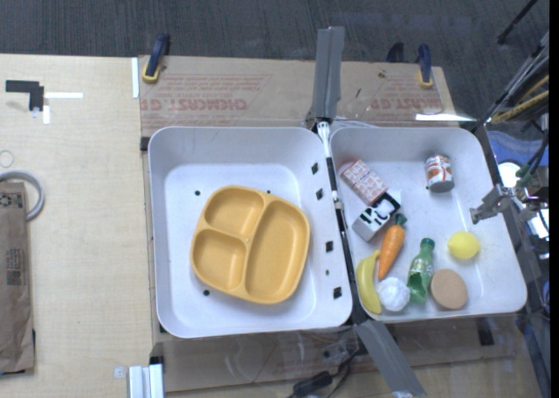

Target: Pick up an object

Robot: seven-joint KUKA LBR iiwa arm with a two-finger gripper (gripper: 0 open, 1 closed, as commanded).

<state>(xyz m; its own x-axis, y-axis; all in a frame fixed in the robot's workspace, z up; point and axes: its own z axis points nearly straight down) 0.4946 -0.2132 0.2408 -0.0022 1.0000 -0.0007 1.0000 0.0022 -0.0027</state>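
Nearest to us, along the front wall of the right bin [489, 156], we see a curved yellow banana [367, 284], a crumpled white lump [394, 294] touching it, a green bottle [421, 271] lying on its side, and a flat round tan disc [449, 289] just beside the bottle; all look like smooth plastic, though the white lump is too small for us to name; an orange carrot [390, 248] with a green top lies tilted between banana and bottle, its top touching a small black-and-white box [376, 216]; a pink patterned carton [363, 181] sits behind that box, near the divider; a yellow lemon [464, 246] lies toward the right wall, and a small can [439, 172] with a red-and-white label stands near the back right corner; open white floor shows in the middle of this bin; the left bin [170, 239] holds a yellow three-compartment plate [251, 244], rounded and matte, set at a slant with bare floor all round it; both bins are shallow with rounded corners and rest on a pale wooden surface [79, 213] backed by printed cardboard [227, 95]; at the right rim we see grey metal parts that may be the end effector [500, 203], cut off and blurred; we cannot tell whether it is wide or narrow.
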